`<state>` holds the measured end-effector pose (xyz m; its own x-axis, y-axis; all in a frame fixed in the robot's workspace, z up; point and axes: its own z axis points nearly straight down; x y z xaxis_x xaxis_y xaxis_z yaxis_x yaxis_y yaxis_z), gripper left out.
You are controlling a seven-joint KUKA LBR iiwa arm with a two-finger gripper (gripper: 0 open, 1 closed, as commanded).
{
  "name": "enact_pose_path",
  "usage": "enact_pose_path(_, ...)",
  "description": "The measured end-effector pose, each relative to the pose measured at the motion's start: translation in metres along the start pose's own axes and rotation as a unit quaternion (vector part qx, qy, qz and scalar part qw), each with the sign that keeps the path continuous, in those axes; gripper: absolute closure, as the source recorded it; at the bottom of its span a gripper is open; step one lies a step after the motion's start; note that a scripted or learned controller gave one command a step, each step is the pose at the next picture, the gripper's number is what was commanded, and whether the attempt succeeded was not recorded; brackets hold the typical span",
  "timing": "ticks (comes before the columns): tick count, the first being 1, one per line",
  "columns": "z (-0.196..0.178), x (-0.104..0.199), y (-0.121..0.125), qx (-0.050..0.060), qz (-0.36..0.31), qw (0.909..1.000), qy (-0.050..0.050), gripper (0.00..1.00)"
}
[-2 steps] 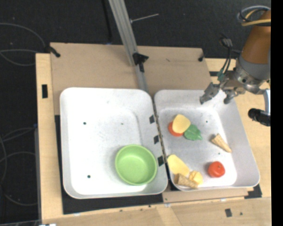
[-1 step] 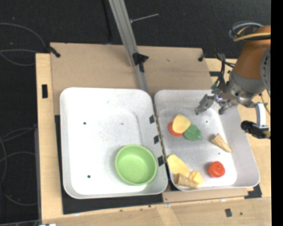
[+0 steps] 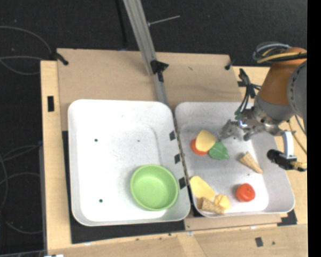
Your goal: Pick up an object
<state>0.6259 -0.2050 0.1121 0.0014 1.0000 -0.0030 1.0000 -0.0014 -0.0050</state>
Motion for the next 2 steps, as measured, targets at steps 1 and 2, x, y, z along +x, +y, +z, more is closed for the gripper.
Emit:
enact_pose_path(1, -0.015, 0.0, 0.003, -0.005, 0.0, 1.0, 0.0, 1.0)
enact_pose_path(2, -0.062, -0.004, 0.01, -0.006, -0.002, 1.0, 0.001, 1.0)
